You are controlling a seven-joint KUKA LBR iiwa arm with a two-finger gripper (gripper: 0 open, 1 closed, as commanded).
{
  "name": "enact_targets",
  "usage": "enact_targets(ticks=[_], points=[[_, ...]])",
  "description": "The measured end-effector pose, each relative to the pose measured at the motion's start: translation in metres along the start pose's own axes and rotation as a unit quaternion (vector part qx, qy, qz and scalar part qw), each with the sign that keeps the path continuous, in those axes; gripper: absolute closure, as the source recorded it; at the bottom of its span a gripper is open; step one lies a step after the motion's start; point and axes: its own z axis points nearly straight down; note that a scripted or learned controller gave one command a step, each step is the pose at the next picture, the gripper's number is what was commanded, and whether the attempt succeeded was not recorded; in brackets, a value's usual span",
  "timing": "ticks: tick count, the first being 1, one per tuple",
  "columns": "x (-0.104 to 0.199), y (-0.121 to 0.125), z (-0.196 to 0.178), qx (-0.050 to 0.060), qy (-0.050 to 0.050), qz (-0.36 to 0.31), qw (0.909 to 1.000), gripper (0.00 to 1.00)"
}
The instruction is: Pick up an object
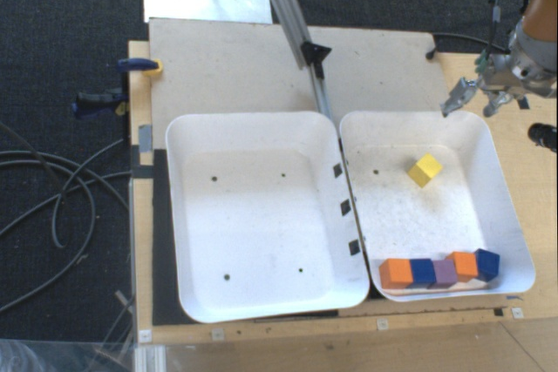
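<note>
While the arm reaches in from the right, the hand (478, 99) hangs above the far right corner of the right bin (504, 187), over its rim, with its two fingers spread apart and nothing between them. Nearest candidate: a yellow block (425, 170), lying alone on the bin floor, toward the near-left of the hand and well apart from it; it sits turned at an angle to the bin walls, roughly cube-shaped, so no long axis to speak of. Judgement: the coming move turns on this offset, since the hand would have to travel inward over the bin and down, and the fingers would likely need turning to meet the block's rotated faces squarely. Further out, along the near wall of the same bin, a row of blocks (440, 269) sits packed side by side: orange, blue, purple, orange, blue, touching one another and close against the wall. Judgement: these are harder targets, with little room for fingers between neighbours or wall. The left bin (187, 205) lies beside the right one, sharing a middle edge with small dark marks along it. A metal rod (288, 4) slants across the bench (227, 65) beyond the bins. No brands, labels or legible writing visible anywhere.
</note>
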Motion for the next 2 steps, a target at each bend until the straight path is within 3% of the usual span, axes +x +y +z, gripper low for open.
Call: enact_targets(ticks=[1,2], points=[[-0.003,-0.036,0.13,0.003,0.002,0.002,1.0,0.0],[0.035,-0.061,0.126,0.002,0.002,0.0,1.0,0.0]])
